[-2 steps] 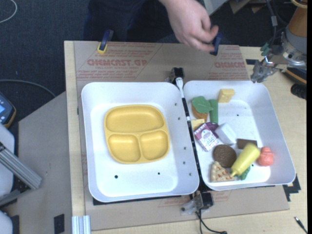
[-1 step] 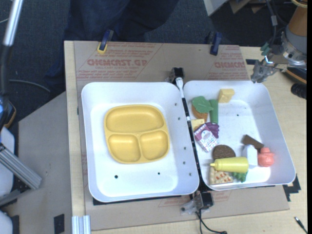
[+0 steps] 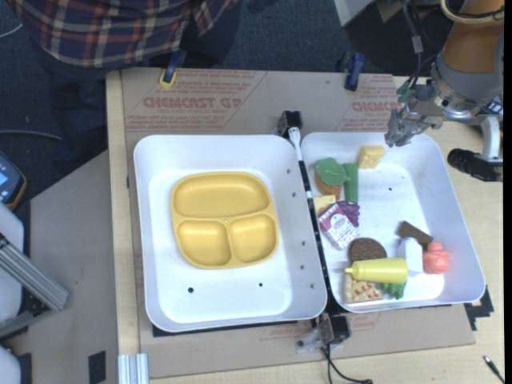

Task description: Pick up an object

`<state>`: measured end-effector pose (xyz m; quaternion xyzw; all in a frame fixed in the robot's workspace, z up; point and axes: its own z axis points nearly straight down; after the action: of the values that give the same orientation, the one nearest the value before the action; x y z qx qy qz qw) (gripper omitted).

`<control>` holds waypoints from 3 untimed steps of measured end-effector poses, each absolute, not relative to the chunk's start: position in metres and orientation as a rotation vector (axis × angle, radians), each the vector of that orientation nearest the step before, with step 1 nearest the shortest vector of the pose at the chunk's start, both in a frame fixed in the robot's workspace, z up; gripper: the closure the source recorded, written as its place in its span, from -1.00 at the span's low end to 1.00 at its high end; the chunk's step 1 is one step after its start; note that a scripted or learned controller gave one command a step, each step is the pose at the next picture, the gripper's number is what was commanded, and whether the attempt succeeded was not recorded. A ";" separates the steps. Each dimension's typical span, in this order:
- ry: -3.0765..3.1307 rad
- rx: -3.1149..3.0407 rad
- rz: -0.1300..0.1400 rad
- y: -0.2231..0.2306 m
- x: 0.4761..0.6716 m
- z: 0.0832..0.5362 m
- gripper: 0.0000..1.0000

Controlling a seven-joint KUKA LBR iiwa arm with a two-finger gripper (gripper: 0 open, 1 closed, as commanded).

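The end effector (image 3: 398, 137) hovers above the right bin's (image 3: 456, 206) far edge; its grip state cannot be told. A descent centred on the nearby yellow cheese wedge (image 3: 370, 157) is advised.

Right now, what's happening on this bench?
A grey robot arm reaches in from the right, its end effector hovering over the back edge of the right bin, close to a yellow cheese-like block. Nothing is visibly held. That bin also holds toy food, including a yellow mustard bottle and a purple packet. The left bin holds a yellow divided plate, untouched.
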<state>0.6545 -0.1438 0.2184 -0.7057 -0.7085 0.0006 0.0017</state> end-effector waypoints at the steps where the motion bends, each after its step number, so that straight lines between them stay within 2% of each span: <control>1: -2.224 -2.215 0.001 -0.102 0.633 0.228 1.00; 2: -2.225 -2.213 -0.001 -0.054 0.618 0.236 1.00; 3: -2.223 -2.214 0.003 -0.011 0.586 0.238 1.00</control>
<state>0.5863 -0.0109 0.2381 -0.7056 -0.7086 0.0008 0.0023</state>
